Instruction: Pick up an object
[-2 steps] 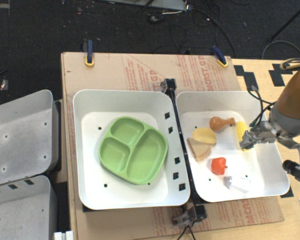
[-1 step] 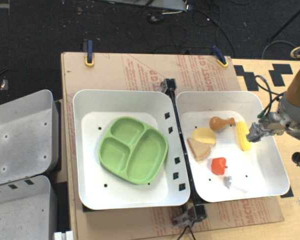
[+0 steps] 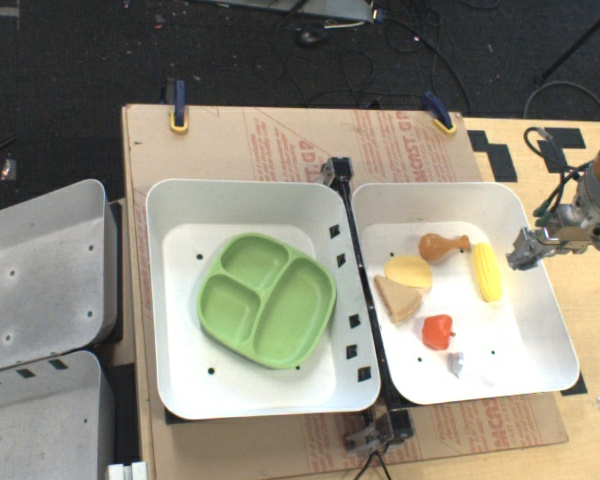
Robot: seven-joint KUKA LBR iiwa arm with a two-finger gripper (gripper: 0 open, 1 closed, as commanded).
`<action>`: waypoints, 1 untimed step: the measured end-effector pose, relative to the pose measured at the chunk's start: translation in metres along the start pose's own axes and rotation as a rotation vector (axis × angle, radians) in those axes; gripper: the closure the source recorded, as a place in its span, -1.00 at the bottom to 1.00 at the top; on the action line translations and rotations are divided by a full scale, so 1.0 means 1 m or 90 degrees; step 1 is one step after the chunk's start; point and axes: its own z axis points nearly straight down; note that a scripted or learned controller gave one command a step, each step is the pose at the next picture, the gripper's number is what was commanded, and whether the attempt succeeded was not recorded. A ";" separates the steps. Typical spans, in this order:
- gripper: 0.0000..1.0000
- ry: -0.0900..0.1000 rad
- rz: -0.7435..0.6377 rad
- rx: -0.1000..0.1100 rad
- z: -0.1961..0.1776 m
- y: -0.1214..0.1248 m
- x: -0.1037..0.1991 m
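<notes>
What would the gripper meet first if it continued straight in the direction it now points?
Probably the yellow corn: the gripper points left into the right bin, and the corn lies nearest, though height is unclear.

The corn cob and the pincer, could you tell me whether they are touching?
Apart. The camera view shows a strip of white bin floor between the corn cob and the pincer, which sits at the right bin's right edge.

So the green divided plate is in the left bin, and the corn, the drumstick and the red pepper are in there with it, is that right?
Not quite. The green divided plate does sit in the left bin, but the corn, the drumstick and the red pepper lie in the right bin, as the camera view shows.
</notes>
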 end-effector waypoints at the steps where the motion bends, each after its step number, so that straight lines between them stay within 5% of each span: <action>1: 1.00 -0.001 0.000 -0.001 -0.053 0.002 0.000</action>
